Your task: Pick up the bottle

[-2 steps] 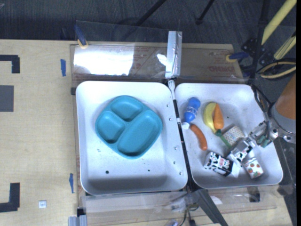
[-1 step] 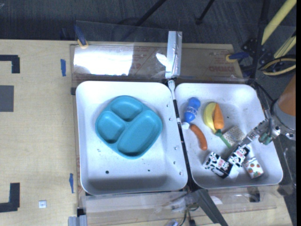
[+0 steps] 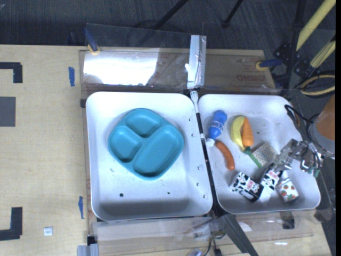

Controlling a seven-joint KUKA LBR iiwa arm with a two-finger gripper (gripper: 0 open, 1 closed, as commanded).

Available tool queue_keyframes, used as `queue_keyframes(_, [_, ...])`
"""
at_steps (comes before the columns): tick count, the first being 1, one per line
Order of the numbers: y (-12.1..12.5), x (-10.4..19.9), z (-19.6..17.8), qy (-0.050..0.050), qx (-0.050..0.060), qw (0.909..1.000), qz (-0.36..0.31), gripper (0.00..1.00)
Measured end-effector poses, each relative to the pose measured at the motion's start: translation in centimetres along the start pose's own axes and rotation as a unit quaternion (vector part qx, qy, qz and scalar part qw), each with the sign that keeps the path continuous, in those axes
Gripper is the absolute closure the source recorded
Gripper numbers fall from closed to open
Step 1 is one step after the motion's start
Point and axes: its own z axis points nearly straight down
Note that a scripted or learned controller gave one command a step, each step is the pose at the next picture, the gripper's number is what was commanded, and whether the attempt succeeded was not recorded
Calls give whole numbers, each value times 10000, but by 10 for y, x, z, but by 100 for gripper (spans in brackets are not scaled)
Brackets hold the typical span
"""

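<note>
a pale wooden bench (image 3: pixel 37 159) on dark carpet holds two white bins (image 3: pixel 101 159); the bottle (image 3: pixel 217 124) lies in the right one. gripper (image 3: pixel 290 154) state: cannot tell.

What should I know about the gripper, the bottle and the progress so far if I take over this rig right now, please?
Gripper: low over the right bin, at its right side, among the toys there; nothing seen between its fingers.
Bottle: blue and white, lying at the right bin's upper left, by the divider, beside the banana and carrot. Apart from the gripper.
Done: no pick yet.
Left: move across to the bottle, grasp it, lift it.
Left bin holds a blue plate.
</note>
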Motion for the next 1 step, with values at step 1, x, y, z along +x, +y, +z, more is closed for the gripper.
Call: queue_keyframes(1, [9, 30, -29, 250, 9, 9771, -2114, 100])
